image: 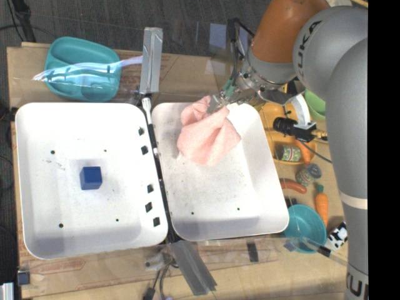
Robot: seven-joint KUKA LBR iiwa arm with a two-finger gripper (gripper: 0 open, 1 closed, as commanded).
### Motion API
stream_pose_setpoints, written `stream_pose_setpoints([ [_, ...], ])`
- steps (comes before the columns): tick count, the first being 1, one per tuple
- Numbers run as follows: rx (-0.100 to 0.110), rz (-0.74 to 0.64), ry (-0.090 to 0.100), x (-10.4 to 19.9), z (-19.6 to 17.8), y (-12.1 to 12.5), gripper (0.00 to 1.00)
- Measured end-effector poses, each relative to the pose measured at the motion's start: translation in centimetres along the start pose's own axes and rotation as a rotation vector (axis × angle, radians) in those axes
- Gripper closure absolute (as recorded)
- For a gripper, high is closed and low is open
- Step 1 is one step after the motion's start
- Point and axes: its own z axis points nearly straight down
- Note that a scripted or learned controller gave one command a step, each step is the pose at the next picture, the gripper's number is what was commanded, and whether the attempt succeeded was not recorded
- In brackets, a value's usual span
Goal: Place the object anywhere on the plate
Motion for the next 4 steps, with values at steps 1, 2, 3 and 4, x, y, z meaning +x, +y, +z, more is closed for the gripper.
stream_pose_setpoints([
  [1, -0.004, -0.050, -0.003, 7.8, -7.1, 0.6, 1.00],
  [2, -0.004, -0.241, -0.003, 14.3, -10.2, 4.2, 1.00],
  [3, 0.001, -0.205, -0.002, 19.5, -5.7, 8.8, 1.00],
  [4, 0.001, -0.501, -0.002, 29.8, -2.6, 10.2, 1.00],
])
